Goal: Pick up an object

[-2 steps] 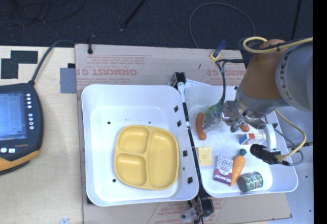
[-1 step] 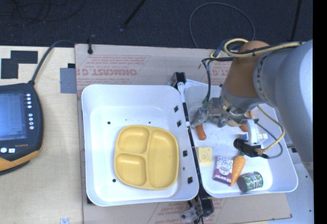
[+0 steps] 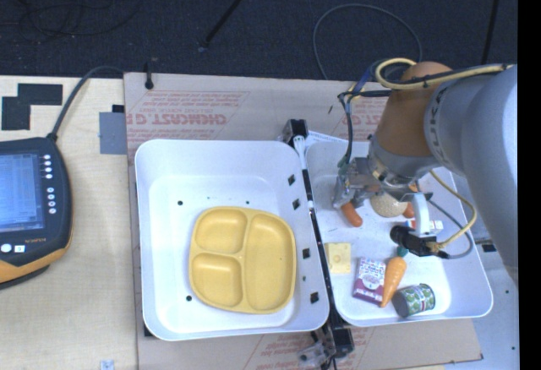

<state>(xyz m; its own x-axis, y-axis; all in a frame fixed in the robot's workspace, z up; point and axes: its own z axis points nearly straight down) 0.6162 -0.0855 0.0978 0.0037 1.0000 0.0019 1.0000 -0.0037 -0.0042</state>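
The arm reaches in from the right and its tool (image 3: 359,191) is low inside the right bin (image 3: 473,296), in the far-left part of it. Right at the tool there is a small orange piece (image 3: 352,214), maybe a little toy carrot or sausage. It lies just below the tool in the picture, on the side nearer to the camera, and its long axis runs at a slant from upper left to lower right. Whether the tool is released or clenched, I cannot tell, because the wrist and the cables cover it. I also cannot tell if the orange piece is touching it.

A round beige object (image 3: 387,205) lies just to the right, partly under the wrist. Further toward the camera lie a yellow cheese block (image 3: 339,258), a purple packet (image 3: 369,280), a bigger carrot (image 3: 394,278) and a green can (image 3: 414,299), all well apart from the tool.

The left bin (image 3: 161,182) holds a yellow divided plate (image 3: 243,260).

I judge that the orange piece is the likely target, being nearest, and that the grasp is best made across its slanted axis.
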